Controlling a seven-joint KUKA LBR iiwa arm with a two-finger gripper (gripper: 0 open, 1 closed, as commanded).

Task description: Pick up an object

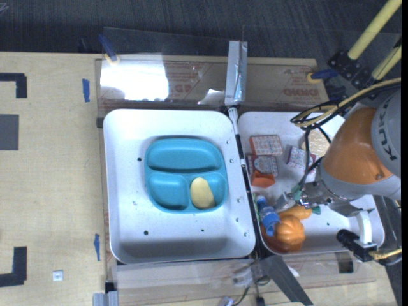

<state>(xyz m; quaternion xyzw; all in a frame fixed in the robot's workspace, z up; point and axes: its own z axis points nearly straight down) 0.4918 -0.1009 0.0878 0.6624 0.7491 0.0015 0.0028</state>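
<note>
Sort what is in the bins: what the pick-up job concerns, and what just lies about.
Job: gripper, low in the right bin; beside it the orange pumpkin-like toy, blue piece, patterned boxes.

Lying about: blue divided tray in the left bin, yellow egg-shaped thing in its lower right compartment.

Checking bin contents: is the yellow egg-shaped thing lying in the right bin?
No, the yellow egg-shaped thing lies in the blue tray in the left bin, not the right bin.
</note>
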